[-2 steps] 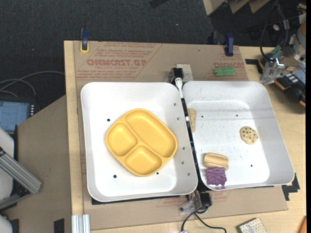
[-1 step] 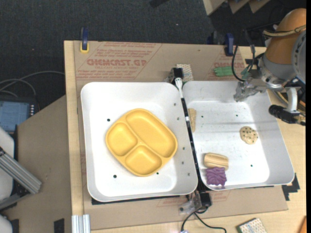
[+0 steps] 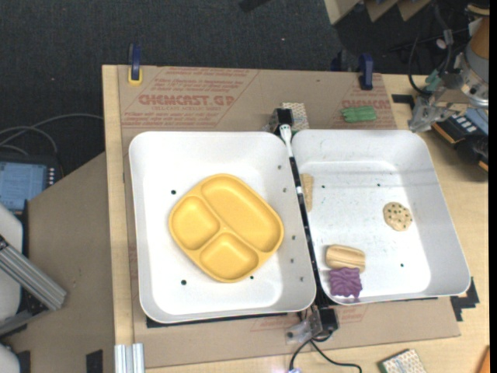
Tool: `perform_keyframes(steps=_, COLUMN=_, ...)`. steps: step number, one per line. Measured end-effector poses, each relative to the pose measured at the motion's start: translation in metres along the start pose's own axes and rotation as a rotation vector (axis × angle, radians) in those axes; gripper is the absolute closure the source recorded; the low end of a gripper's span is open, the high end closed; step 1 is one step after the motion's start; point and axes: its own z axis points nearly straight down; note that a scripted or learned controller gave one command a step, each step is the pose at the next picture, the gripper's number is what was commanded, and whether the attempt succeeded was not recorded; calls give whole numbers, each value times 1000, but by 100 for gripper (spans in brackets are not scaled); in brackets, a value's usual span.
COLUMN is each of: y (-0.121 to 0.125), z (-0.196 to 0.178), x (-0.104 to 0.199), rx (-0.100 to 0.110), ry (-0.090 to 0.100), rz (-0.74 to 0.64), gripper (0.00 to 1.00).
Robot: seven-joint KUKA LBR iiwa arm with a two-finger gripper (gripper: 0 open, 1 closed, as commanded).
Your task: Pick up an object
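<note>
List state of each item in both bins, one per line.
Yellow tray: upright, nothing in its three compartments, in left bin.
Cookie: flat, alone in right bin.
Bread roll: on its side, near the front.
Purple toy: beside the roll, at front wall.

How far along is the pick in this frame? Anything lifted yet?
Done: nothing looks lifted. The cookie, the bread roll and the purple piece all lie on the floor of the right bin, and the yellow divided plate sits in the left bin. In hand: the arm sits at the upper right, outside the bins. Left: the whole approach, grasp and lift.
</note>
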Motion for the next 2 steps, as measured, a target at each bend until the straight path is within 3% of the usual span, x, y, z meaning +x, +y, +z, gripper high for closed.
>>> perform_keyframes(steps=1, y=-7, z=-38, x=-6, rx=6, ry=3, rz=-1, gripper=100)
perform_keyframes(steps=2, y=-7, z=134, x=-3, rx=25, ry=10, rz=-2, gripper=100)
